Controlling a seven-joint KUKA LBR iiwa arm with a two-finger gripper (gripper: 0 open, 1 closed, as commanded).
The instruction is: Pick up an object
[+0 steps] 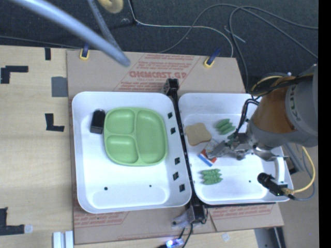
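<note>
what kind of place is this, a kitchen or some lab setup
Most likely a robotics lab test bench, not a kitchen: two white bins sit on taped-down cardboard, loose cables trail behind, and the food, like the green pea pods, looks like toy props.

- A tan, toast-like slice (197, 133) lies flat in the right bin's upper left area, near the divider.
- A green pea pod (224, 125) lies at a slant just right of the slice, apart from it.
- A second green pea pod (211, 176) lies nearly level lower in the same bin, toward its front wall.
- A small red and blue piece (207, 158) lies between slice and lower pod, partly hidden.
</note>
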